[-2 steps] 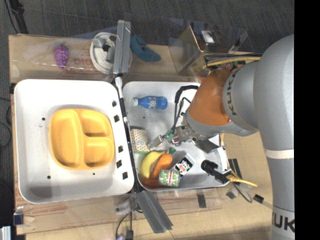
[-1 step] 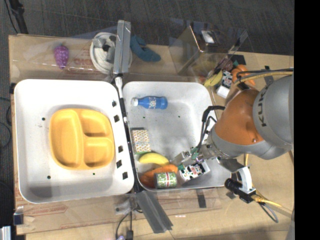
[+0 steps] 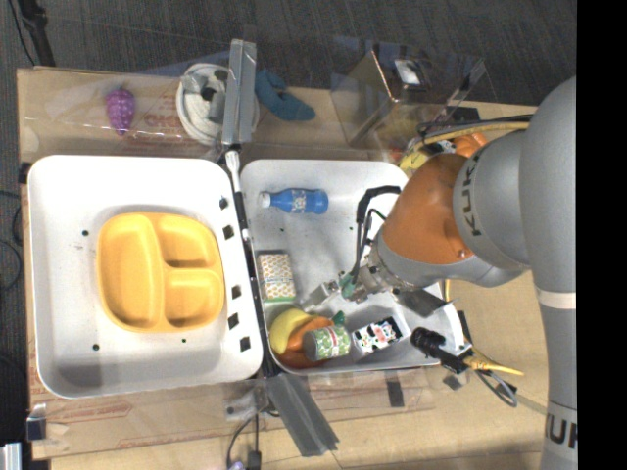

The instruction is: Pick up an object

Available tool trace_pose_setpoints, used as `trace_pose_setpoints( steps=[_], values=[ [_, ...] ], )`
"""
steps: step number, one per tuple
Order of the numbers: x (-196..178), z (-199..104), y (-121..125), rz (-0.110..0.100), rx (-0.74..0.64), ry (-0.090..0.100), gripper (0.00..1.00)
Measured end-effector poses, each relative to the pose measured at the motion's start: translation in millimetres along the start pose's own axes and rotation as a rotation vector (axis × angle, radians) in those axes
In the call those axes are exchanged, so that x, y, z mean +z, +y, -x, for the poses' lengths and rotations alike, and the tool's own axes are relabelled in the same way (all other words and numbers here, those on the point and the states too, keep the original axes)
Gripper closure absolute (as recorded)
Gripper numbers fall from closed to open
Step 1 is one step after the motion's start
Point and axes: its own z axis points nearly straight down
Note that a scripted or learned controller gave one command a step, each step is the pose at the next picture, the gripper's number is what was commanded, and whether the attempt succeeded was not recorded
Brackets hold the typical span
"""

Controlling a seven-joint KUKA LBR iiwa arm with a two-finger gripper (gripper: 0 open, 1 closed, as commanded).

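While the grey arm with its orange band (image 3: 431, 218) reaches into the right white bin (image 3: 323, 174), the hand (image 3: 345, 287) hangs low above the bin floor, near a small green-capped bottle (image 3: 328, 341) and a yellow banana-like piece (image 3: 284, 329); whether it's wide or narrow, can't tell. Nothing visibly held. Looks like the approach step; next needs a descent onto one item and a close. Blue bottle (image 3: 294, 201) lies well apart. "KUKA" partly readable on arm. Yellow divided tray (image 3: 162, 267) sits in left bin.
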Motion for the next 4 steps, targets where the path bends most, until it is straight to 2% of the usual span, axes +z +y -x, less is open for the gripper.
trace_pose_setpoints(
  steps=[1, 2, 3, 4],
  values=[
    [0, 10, 49, -0.003, 0.056, 0.001, 0.00],
    [-1, 44, 109, 0.000, -0.139, 0.000, 0.00],
    [-1, 16, 153, 0.001, -0.159, -0.001, 0.00],
    [-12, 24, 149, -0.007, -0.158, -0.012, 1.00]
  ],
)
